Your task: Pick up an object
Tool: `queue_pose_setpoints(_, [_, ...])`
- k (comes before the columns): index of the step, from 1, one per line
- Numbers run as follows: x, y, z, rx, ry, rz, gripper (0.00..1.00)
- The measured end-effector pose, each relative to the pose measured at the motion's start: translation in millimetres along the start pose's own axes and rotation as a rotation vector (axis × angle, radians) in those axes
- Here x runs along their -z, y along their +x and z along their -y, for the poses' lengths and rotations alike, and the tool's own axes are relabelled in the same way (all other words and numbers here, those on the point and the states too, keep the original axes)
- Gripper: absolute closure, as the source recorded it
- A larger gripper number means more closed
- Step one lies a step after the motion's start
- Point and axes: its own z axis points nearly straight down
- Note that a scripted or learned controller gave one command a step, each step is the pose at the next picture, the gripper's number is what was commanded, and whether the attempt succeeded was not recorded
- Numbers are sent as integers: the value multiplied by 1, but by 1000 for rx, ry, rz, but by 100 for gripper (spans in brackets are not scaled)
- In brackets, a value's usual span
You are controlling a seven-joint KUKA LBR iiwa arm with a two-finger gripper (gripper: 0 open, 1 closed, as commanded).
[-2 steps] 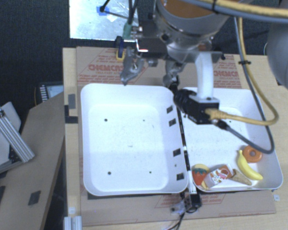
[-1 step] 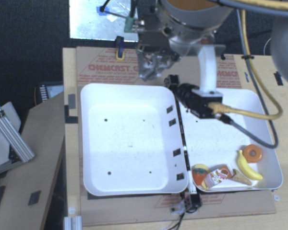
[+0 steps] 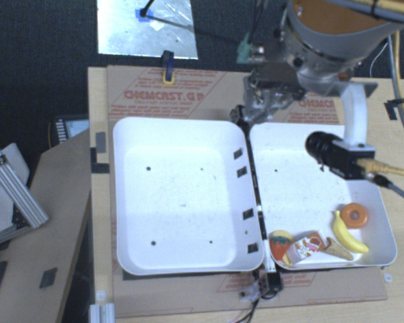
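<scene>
In the right bin [image 3: 303, 180], near corner: a yellow banana [image 3: 348, 234], an orange ring-shaped piece [image 3: 354, 214] touching its upper end, a red-and-white packet [image 3: 306, 247], an orange-red fruit [image 3: 280, 245] beside the packet, and a tan wedge [image 3: 338, 249] under the banana. The left bin [image 3: 178, 194] sits alongside. Above the bins' far edge, over the divide: the gripper [image 3: 259, 108], well apart from all items; finger state cannot be told, and nothing is seen in its grasp.

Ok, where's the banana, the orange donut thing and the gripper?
banana [image 3: 349, 235]: camera view, middle of its curved yellow body.
orange donut [image 3: 354, 214]: camera view, on its ring.
gripper [image 3: 261, 110]: camera view, its lower end.
</scene>
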Motion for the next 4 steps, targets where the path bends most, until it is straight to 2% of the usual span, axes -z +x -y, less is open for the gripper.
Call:
queue_pose_setpoints(1, [12, 4, 0, 11, -5, -3, 100])
queue_pose_setpoints(2, [-7, 47, 1, 13, 0, -1, 100])
queue_pose_setpoints(3, [5, 7, -22, 3, -4, -1, 100])
queue_pose_setpoints(4, [-54, 17, 1, 10, 3, 0, 100])
